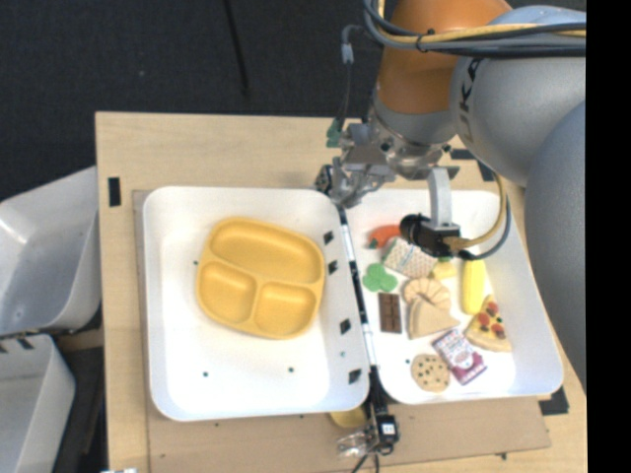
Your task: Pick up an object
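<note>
While the arm point(513, 77) leans in from the right, its wrist hangs over the far end of the divider between the two bins, and the gripper point(347, 177) sits low at the far-left corner of the right bin point(532, 358). Whether it is open or closed I cannot tell; the metal parts blur together there, and nothing shows held in it.

That right bin carries the pickable things, heaped toward its left-middle. A cookie point(429, 371) lies nearest, with a purple packet point(460, 355) just beside it to the right. Further in come a brown bar point(390, 312), a tan wedge point(429, 308), a pizza slice point(490, 327) and a yellow piece point(473, 284) standing on end. A green piece point(380, 279) lies by the divider, a checkered piece point(408, 258) just beyond it, and an orange piece point(383, 235) farthest. A black part with a cable point(430, 233) hangs over the far side of the heap.

The left bin point(168, 363) bears a yellow tray point(261, 277) with three wells, lying flat near its middle.

Judging from the pose, the grasp has not begun: the gripper stands off from the heap, near the orange piece but apart from it. The crowding looks a hazard, since pieces touch or overlap and a descent on one could nudge its neighbours. The cookie and packet, lying at the near edge, seem the easier targets.
</note>
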Motion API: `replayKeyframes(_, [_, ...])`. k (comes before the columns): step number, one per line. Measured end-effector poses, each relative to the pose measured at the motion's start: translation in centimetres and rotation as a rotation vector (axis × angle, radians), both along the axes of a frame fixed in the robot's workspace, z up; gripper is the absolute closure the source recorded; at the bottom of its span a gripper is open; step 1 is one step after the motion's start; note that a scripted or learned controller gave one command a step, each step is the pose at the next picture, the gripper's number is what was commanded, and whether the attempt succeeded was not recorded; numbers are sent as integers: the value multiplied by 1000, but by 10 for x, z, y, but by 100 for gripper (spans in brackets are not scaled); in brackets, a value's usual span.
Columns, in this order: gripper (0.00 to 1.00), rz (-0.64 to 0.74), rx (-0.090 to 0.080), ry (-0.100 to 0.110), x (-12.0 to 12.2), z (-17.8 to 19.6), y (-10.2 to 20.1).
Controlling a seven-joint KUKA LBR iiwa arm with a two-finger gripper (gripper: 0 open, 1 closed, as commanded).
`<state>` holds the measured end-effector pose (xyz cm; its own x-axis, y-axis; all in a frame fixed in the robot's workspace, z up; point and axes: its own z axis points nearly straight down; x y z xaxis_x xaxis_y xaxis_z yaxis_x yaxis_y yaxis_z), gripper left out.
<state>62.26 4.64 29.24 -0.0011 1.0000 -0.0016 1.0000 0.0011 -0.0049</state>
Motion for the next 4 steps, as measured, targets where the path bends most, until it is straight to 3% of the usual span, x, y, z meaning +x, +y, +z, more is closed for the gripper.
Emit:
replayKeyframes(1, [100, -3, 0, 8, -34, -98, -38])
replayKeyframes(2, [100, 9, 4, -10, -35, -21, 37])
replayKeyframes(3, [100, -2, 0, 1, -48, -83, -8])
replayKeyframes(4, [100, 9, 7, -21, -61, 79, 47])
